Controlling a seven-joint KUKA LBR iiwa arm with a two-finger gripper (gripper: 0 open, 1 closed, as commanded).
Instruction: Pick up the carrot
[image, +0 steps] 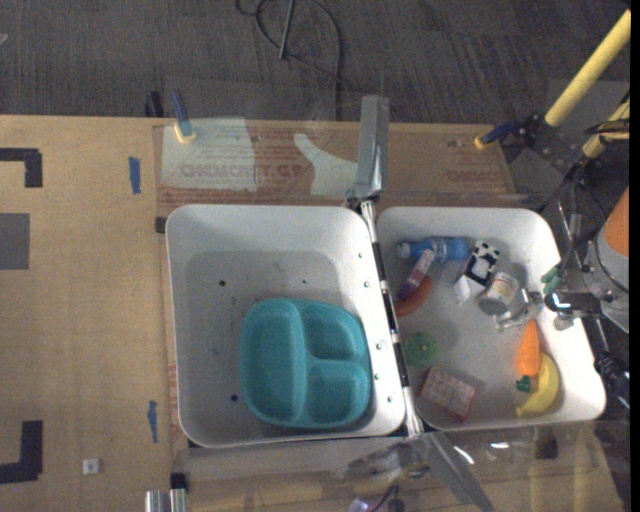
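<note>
The carrot (528, 350), orange with a green stub at its lower end, lies near the right wall of the right bin (470, 222). Its lower end rests against a yellow banana (541, 392). My gripper (548, 300) reaches in over the bin's right rim, just above the carrot's top end and beside a silver can (498, 292). The carrot lies on the bin floor and is not between my fingers.
The right bin also holds a blue bottle (432, 249), a black-and-white toy (483, 262), a red and purple item (412, 287), a green round piece (421, 348) and a pinkish box (447, 392). A teal divided plate (304, 362) sits in the left bin (200, 300).
</note>
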